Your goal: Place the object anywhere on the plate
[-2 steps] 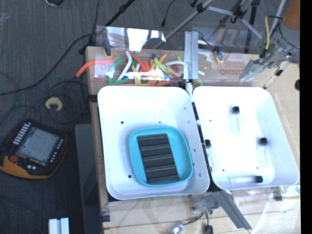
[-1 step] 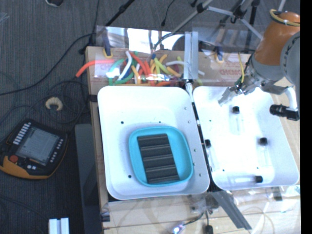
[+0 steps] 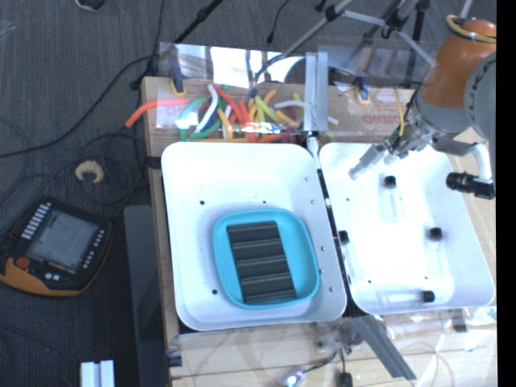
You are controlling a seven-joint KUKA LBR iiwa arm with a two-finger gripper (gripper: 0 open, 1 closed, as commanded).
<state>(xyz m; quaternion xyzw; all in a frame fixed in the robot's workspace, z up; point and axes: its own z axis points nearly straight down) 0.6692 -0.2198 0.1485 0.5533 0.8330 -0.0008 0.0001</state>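
Roughly centred in the left bin [image 3: 185,176], a blue plate [image 3: 305,258] carries a dark ribbed object [image 3: 260,263], already lying on it, well inside the plate's rim. Bare white floor surrounds the plate, widest toward the far wall. Right bin [image 3: 451,285] has a few small dark bits scattered, too small to identify. Jaws [image 3: 360,166] hang over the right bin's far-left corner, beside the divider; open or closed, cannot tell. Arm [image 3: 451,71] is cut off at the frame's right edge. Coloured cables [image 3: 234,111] sit behind the bins on the desk [image 3: 242,353].
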